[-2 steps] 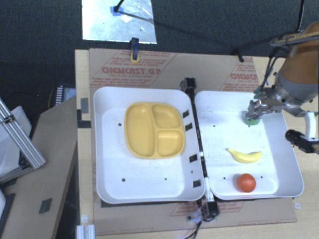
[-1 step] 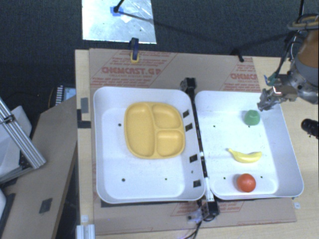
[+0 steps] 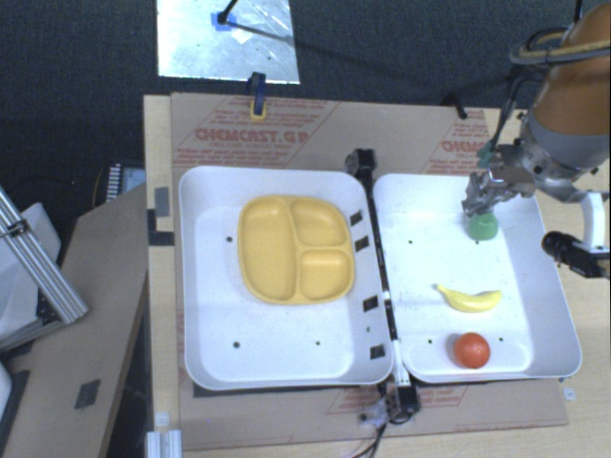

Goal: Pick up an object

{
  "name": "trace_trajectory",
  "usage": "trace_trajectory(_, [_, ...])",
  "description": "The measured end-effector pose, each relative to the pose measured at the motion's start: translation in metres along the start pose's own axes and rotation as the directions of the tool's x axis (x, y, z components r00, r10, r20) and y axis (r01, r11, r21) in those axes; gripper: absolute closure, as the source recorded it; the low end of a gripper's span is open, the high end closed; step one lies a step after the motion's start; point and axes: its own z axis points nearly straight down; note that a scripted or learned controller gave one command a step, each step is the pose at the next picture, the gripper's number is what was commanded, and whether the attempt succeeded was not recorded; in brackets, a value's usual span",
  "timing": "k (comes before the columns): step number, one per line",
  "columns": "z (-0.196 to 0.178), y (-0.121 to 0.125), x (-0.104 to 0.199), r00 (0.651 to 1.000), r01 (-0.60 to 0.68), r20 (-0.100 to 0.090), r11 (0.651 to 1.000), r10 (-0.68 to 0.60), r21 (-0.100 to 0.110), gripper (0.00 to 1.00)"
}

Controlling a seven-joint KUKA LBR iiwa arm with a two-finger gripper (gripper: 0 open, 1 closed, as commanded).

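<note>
Jaws [image 3: 480, 208] down over green object [image 3: 483, 226] in right bin [image 3: 554, 284], near the counter's far right corner; released or grasping, cannot tell. Banana [image 3: 469, 300] and red fruit [image 3: 471, 349] lie toward the near edge. Yellow divided plate [image 3: 294, 249] in left bin [image 3: 205, 256].

In the right bin [image 3: 535, 284] we see three small things. A green cup-like piece [image 3: 483, 226] sits toward the far side, directly under the gripper [image 3: 480, 205], whose tip covers its top, so we cannot tell its full shape. Nearer the front, a yellow banana [image 3: 469, 300] lies flat on its side, curved upward at both ends, its length running left to right. Just in front of it, apart from it, rests a round red-orange tomato [image 3: 471, 350] close to the bin's front rim.
</note>
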Motion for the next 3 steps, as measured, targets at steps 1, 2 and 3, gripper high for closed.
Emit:
trace_trajectory(1, [0.015,-0.007,0.062,1.000,0.002,-0.001,1.000,-0.002,0.002,1.00])
trace_trajectory(2, [0.024,-0.014,0.124,1.000,0.002,-0.002,1.000,-0.002,0.002,1.00])
trace_trajectory(3, [0.030,-0.022,0.173,1.000,0.001,-0.001,1.000,-0.001,0.002,1.00])
